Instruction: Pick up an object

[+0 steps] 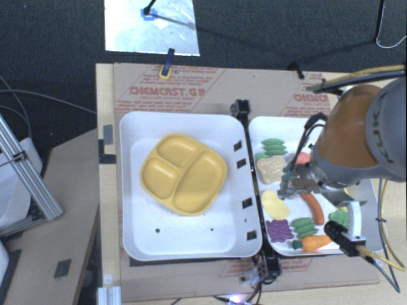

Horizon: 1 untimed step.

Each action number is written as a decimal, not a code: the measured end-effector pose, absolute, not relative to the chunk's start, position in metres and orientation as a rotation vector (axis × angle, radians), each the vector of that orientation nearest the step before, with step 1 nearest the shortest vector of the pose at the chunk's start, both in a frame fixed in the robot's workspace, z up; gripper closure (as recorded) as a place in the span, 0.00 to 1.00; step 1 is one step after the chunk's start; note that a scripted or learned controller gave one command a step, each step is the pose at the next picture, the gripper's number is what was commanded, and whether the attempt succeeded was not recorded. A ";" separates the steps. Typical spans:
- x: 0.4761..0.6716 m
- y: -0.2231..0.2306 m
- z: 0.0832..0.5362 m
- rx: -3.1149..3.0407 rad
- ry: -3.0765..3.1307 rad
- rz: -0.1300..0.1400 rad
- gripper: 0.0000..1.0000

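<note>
**Bench with two bins**

Cardboard-topped bench [191, 88] on dark carpet [51, 37]. Left bin [146, 234]: yellow plate [184, 173]. Right bin [280, 124]: toy food [280, 229], near and left. Gripper [287, 186] low over it; finger opening and hold cannot be told.

Left bin [137, 234] — yellow divided plate [184, 173]. Right bin [264, 124] — toy foods: green pods [274, 147], yellow piece [275, 204], purple grapes [279, 230], carrot [314, 241]; gripper [287, 184] above them.
</note>
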State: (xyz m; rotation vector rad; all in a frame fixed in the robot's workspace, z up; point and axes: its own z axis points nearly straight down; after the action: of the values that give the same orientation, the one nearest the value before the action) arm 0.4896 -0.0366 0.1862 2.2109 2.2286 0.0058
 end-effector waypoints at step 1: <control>0.534 0.024 0.205 2.207 2.232 0.010 1.00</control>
State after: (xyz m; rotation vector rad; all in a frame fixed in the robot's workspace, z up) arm 0.5337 0.0236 0.2054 2.2067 2.2317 0.0095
